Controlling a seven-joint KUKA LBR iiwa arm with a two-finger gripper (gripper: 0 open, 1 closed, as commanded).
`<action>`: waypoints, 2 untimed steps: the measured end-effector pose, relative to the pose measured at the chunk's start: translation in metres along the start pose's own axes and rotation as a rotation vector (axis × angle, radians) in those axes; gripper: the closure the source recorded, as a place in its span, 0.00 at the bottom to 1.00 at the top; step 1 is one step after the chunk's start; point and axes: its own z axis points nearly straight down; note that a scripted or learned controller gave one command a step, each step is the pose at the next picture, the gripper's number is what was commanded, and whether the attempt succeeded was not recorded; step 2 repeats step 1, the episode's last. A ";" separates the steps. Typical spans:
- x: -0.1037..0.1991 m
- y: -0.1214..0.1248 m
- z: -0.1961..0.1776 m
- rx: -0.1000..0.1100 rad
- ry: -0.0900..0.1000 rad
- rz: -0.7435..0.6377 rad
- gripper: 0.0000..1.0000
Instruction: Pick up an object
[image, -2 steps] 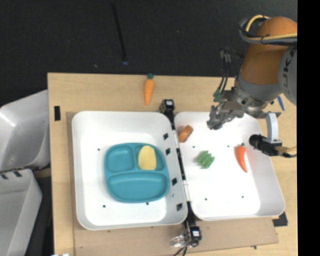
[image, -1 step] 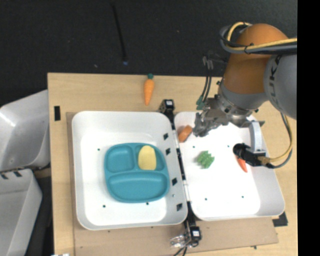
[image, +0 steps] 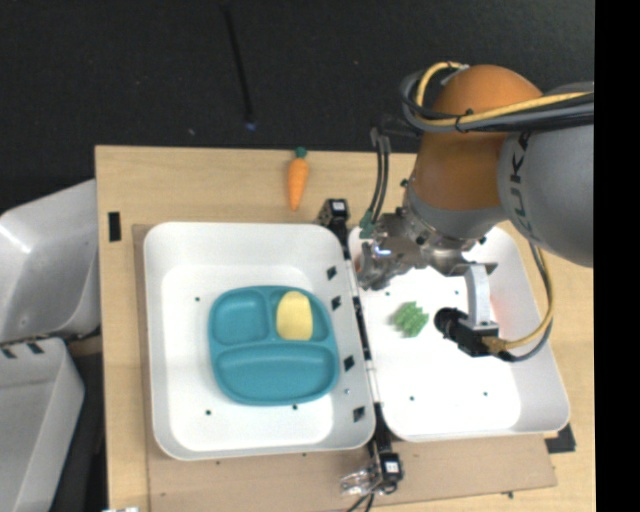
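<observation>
Nearest, left shallow white plastic bin (image: 165, 400): glossy teal plastic divided plate (image: 272, 345), rounded corners, three compartments. A smooth pale-yellow oval object (image: 294, 316) lies in its upper right compartment.

Right shallow white bin (image: 520, 405): small green ridged, crinkly object (image: 409, 319) on the floor, near the bin's left wall. Arm's pincer (image: 385, 255) hangs just above and left of it; open or closed, cannot tell.

Farthest, on the bare light wooden tabletop (image: 200, 180): an orange toy carrot (image: 297, 180) with a green tip.
</observation>
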 end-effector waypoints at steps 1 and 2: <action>0.049 -0.025 0.026 0.002 0.000 0.000 1.00; 0.049 -0.025 0.026 0.002 0.000 0.000 1.00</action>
